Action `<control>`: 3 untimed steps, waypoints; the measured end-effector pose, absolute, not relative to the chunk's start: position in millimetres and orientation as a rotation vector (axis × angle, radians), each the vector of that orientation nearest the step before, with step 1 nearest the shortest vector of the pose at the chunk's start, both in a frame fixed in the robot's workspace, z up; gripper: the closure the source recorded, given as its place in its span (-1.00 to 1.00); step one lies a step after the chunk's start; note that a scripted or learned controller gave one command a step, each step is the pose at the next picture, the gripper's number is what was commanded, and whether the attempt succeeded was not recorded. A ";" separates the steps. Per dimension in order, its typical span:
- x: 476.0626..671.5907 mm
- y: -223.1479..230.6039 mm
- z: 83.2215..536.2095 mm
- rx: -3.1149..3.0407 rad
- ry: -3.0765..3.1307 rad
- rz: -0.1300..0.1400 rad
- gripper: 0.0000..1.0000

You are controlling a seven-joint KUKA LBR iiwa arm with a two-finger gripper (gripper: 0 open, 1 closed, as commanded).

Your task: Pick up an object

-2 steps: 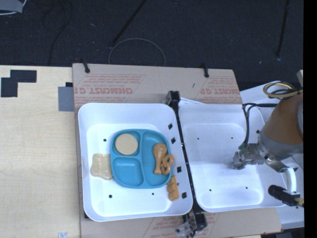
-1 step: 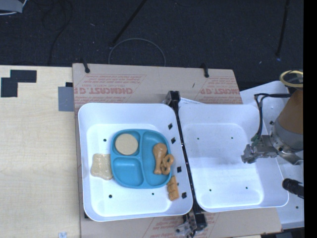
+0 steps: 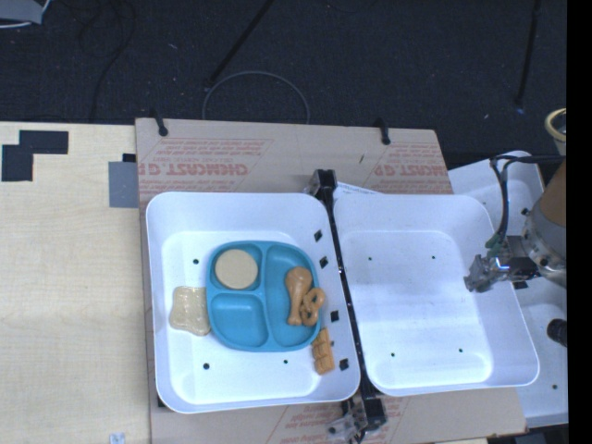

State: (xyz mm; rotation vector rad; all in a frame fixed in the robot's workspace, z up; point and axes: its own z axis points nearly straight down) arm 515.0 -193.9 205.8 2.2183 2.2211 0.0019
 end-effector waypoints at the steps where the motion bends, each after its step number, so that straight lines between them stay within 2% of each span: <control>1: 502.7 -135.5 210.2 2.220 2.229 0.000 1.00; 2: 495.5 -92.0 213.7 2.221 2.230 -0.001 1.00; 3: 496.5 -34.8 206.4 2.220 2.231 -0.002 1.00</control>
